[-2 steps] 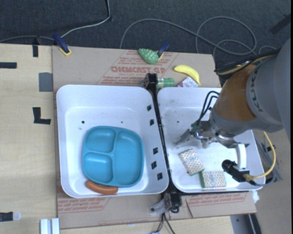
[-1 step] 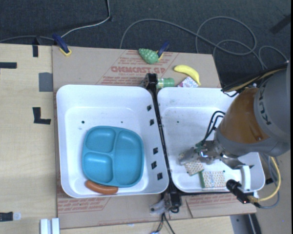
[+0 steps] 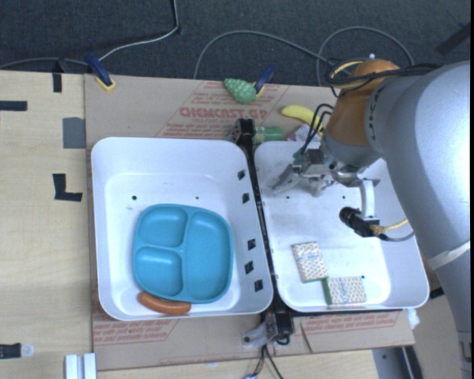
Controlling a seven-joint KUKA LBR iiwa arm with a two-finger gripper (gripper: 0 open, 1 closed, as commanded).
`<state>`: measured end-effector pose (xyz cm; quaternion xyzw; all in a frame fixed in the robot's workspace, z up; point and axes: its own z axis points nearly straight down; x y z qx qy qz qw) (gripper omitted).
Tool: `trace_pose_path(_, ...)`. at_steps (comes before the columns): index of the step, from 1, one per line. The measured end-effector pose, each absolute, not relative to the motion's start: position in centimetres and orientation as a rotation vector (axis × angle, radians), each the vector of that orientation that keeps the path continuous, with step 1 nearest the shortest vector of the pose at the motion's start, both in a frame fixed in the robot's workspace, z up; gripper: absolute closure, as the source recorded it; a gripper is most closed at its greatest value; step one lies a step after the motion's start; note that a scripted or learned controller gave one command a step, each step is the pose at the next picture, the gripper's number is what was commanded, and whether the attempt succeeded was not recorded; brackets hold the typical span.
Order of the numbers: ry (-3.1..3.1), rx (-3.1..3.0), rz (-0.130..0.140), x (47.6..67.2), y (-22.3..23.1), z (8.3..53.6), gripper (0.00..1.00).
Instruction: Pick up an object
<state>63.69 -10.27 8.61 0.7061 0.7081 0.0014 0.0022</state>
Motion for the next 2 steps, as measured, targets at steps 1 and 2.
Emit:
trace_pose_path(1, 2.220, 2.216, 0.001, 66.9, -13.7, 8.6, 0.00)
trace_pose_path(2, 2.216, 2.218, -0.002, 61.2, -19.6, 8.7, 0.00)
